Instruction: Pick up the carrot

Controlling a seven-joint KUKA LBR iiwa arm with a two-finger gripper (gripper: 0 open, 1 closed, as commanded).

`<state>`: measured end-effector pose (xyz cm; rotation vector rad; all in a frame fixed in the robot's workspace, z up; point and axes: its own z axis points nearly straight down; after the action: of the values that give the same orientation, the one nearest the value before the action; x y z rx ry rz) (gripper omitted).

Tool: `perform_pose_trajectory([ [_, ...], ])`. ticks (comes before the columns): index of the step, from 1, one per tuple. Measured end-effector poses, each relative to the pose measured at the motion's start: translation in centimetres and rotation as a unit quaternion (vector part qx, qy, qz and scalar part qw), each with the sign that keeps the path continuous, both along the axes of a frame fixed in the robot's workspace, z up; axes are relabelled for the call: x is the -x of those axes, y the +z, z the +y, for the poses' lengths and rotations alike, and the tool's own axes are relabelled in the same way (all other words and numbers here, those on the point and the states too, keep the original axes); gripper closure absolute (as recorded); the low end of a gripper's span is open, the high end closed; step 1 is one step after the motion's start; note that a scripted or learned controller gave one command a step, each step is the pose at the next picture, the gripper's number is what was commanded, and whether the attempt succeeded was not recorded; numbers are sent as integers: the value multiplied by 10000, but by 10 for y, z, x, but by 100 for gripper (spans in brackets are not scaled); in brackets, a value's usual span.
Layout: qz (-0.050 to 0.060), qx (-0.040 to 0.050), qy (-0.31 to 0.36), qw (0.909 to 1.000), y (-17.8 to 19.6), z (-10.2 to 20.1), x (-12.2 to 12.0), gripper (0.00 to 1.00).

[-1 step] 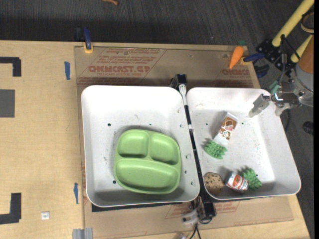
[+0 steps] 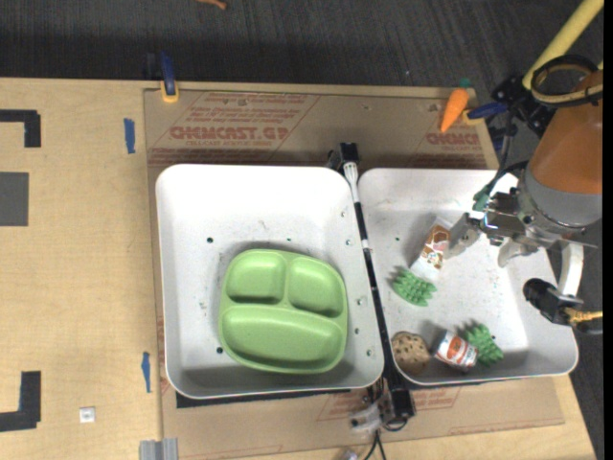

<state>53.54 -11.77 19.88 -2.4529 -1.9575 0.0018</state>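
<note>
Carrot (image 2: pixel 454 109): lying on the desk (image 2: pixel 77 257) beyond the right bin's (image 2: pixel 551 357) far rim, well apart from the pincer (image 2: pixel 493 226).
Pincer: hovering over the right bin; grip state impossible to tell.
Approach: should be lifting clear, crossing the rim, descending over the carrot's middle.
Right bin: holding a packet (image 2: pixel 436 247), a green brush (image 2: pixel 413 287), a cookie (image 2: pixel 411 350) near the pincer.
Left bin (image 2: pixel 182 257): holding a green tray (image 2: pixel 283 309), far off.

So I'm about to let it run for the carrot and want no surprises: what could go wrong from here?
1. The carrot lies outside both bins, on the cardboard behind the right bin, while the gripper is down inside that bin, so it may grab there instead.
2. A small packet sits right by the gripper and could get picked or knocked.
3. Going to the carrot, the arm must clear the bin's back rim.
</note>
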Motion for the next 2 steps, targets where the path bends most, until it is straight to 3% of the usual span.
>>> perform_pose_trajectory([
  [1, 12, 5, -2061, 9785, -15, 49, 32, 0],
  [2, 5, 9, -2347, 9721, -53, -8, 54, 0],
])
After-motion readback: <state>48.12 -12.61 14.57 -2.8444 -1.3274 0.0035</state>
